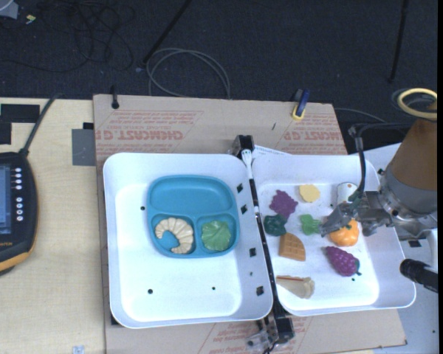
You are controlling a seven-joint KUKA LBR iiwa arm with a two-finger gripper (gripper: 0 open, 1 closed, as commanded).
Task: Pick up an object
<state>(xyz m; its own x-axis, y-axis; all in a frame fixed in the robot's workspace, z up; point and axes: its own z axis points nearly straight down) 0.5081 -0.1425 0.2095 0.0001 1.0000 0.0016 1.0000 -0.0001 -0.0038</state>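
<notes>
In the right bin [369,290] lie several toy foods: a purple grape bunch [283,202], a yellow round piece [308,193], a dark green piece [274,225], a green broccoli piece [309,223], an orange wedge [292,247], a purple grape cluster [342,260], a tan slice [295,285] and an orange fruit [345,235]. My gripper [342,223] reaches in from the right and sits low over the orange fruit, its dark fingers around the fruit's upper side. The fruit still rests at bin level.
The left bin [129,286] holds a blue divided plate [190,198] with a croissant [176,234] and a green lettuce piece [217,235]. A teach pendant [4,212] lies at the far left. Cables run across the dark floor behind the bench.
</notes>
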